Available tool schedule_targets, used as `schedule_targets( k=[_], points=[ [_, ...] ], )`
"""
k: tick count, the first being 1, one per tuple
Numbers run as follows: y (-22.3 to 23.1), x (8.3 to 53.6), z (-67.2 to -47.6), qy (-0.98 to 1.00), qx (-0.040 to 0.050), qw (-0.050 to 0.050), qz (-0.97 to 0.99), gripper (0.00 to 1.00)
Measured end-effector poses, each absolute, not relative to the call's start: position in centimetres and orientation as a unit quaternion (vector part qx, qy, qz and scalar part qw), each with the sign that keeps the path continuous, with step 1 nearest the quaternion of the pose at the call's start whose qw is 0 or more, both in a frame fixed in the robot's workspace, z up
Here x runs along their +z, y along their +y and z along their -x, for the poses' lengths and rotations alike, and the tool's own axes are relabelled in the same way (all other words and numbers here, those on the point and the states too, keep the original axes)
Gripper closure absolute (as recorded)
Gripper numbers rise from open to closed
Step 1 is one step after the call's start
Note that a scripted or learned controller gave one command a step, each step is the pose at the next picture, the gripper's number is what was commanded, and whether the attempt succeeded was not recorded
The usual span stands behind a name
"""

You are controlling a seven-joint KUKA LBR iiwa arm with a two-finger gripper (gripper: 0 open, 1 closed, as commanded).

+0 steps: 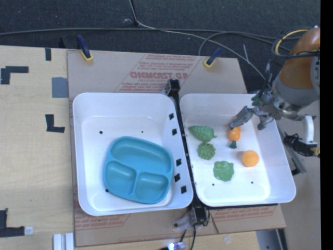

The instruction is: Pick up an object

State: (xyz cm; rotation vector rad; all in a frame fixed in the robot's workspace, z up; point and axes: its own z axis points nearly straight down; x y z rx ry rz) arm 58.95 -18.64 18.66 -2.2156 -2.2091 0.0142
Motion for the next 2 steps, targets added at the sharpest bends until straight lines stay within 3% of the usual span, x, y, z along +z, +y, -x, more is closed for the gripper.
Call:
schedule_targets(
  k=[1,2],
  points=[
    [-18.6,19.5,-59.3,-0.707,0.0007,0.001,0.707,0.00],
    [-19.1,13.4,-59.0,-0.707,0.0017,0.001,0.707,0.00]
  ],
)
